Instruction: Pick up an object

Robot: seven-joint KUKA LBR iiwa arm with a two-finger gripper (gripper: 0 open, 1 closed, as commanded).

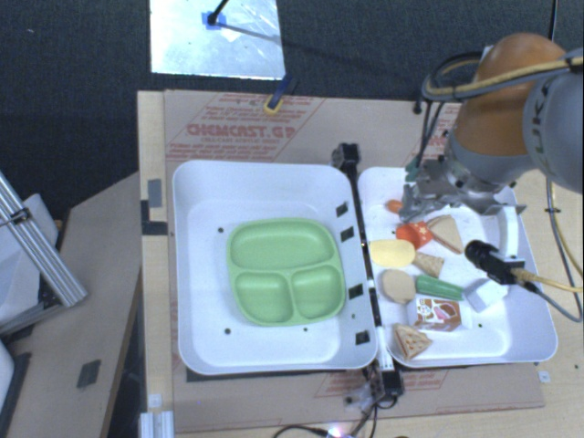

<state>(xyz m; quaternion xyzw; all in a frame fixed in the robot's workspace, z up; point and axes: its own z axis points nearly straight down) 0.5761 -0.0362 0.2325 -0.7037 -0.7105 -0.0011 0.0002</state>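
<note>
A: Cardboard (pixel 242 126) lies under both bins, printed in red and spread over a pale wooden bench (pixel 100 245). Around the bench you see dark carpet (pixel 64 71), with a shiny foil-like sheet (pixel 217 24) lying on it at the top and a silver metal rail (pixel 36 245) slanting in at the left edge.

B: And the 2 bins?

A: The left bin (pixel 205 190) holds 1 green divided tray (pixel 285 270) with 3 compartments, sitting near its middle. The right bin (pixel 529 336) holds the small things: a red tomato-like piece (pixel 413 234), a tan wedge (pixel 447 234), a yellow oval (pixel 391 252), a round beige piece (pixel 397 286), a green bar (pixel 439 286), a small brown and white packet (pixel 436 313) and a waffle-patterned triangle (pixel 411 340) at the near edge.

B: Where do you put the arm?

A: It comes in from your right, orange band (pixel 506 89) high over the right bin's far corner. The gripper (pixel 418 203) hangs low at the far left part of that bin, just above the red piece and the tan wedge.

B: Is it gripping anything?

A: You cannot tell from here; the wrist body hides its tip, and nothing shows plainly lifted. The red piece lies just beside it, on the bin floor next to the yellow oval.
</note>
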